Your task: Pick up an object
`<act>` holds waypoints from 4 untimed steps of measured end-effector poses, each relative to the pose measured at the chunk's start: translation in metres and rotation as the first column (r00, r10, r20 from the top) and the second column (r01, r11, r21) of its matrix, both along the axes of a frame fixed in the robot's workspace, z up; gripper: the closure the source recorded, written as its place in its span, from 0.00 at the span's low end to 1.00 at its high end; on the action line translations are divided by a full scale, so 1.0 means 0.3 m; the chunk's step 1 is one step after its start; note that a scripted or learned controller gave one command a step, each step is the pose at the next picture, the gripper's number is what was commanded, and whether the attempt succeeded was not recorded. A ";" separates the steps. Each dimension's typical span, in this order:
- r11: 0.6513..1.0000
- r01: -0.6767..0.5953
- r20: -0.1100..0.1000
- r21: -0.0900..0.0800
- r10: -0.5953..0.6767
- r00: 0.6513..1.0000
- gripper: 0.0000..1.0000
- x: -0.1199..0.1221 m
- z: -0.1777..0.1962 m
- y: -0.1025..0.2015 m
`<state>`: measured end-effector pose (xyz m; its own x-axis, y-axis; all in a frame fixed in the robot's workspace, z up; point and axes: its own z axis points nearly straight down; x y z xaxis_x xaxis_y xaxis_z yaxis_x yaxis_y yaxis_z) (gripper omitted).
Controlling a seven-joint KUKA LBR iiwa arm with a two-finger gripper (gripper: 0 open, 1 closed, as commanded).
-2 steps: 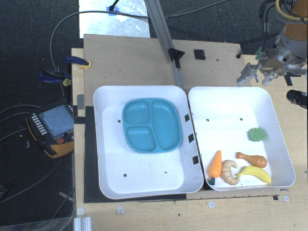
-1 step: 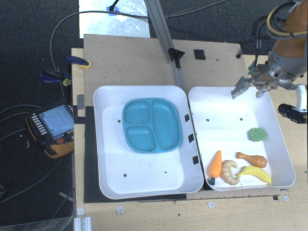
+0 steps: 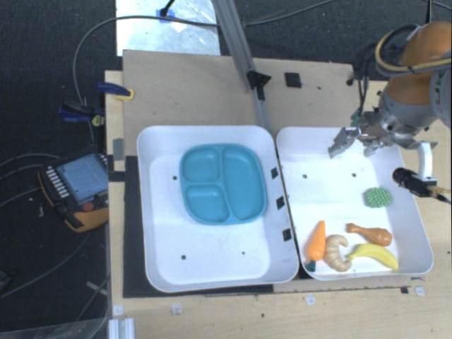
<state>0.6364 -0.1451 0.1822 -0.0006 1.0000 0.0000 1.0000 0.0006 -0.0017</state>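
1. The grey arm with the orange band (image 3: 424, 55) is cut off by the right edge in the upper right of the frame.
2. The two-finger gripper (image 3: 353, 141) is too small to tell its state.
3. The beige bench board's (image 3: 176, 76) lower left corner leaves the bottom edge.

No legible txt, labels, brands or nos. anywhere on bench, bins or objs.

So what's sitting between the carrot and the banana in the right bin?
In the camera view, the shrimp lies between the carrot and the banana, with the chicken drumstick just above.
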 end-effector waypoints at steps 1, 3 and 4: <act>1.000 -0.002 -0.001 0.000 0.002 1.000 0.00 0.016 -0.205 0.007; 1.000 -0.004 0.008 -0.001 0.004 1.000 1.00 0.017 -0.002 0.016; 1.000 -0.005 0.010 -0.002 0.005 1.000 1.00 0.023 0.182 0.016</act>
